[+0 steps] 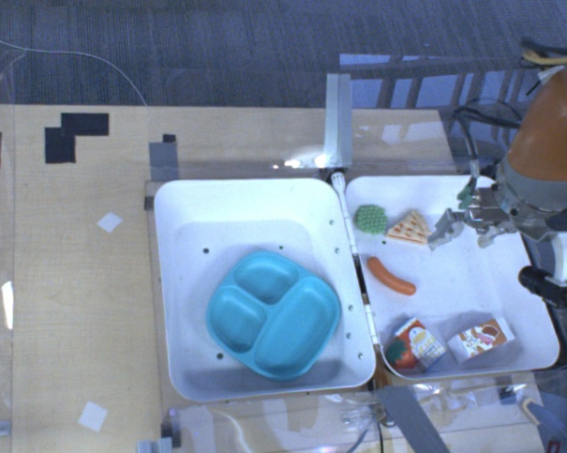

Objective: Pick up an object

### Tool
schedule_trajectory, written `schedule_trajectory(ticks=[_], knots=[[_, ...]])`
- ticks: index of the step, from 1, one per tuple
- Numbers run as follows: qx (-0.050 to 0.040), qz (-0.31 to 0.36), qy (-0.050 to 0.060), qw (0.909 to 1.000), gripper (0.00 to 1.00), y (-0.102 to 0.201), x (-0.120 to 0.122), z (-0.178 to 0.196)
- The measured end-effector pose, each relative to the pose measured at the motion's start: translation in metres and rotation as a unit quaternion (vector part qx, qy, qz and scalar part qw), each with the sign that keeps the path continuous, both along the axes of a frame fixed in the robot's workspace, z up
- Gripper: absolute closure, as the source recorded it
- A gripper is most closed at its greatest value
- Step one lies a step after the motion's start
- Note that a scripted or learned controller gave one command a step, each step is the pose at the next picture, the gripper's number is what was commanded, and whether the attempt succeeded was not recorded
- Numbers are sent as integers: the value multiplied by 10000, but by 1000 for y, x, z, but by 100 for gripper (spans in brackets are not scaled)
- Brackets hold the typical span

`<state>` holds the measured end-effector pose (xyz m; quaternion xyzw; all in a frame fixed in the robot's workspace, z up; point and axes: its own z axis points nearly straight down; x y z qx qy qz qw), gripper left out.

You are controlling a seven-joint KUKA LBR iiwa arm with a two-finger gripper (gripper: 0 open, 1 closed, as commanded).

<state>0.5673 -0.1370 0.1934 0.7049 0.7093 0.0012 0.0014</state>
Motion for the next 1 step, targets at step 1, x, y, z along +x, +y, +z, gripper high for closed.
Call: schedule_trajectory(ticks=[1], knots=[[-2,268,-10,9996,0,28,-11,-98]])
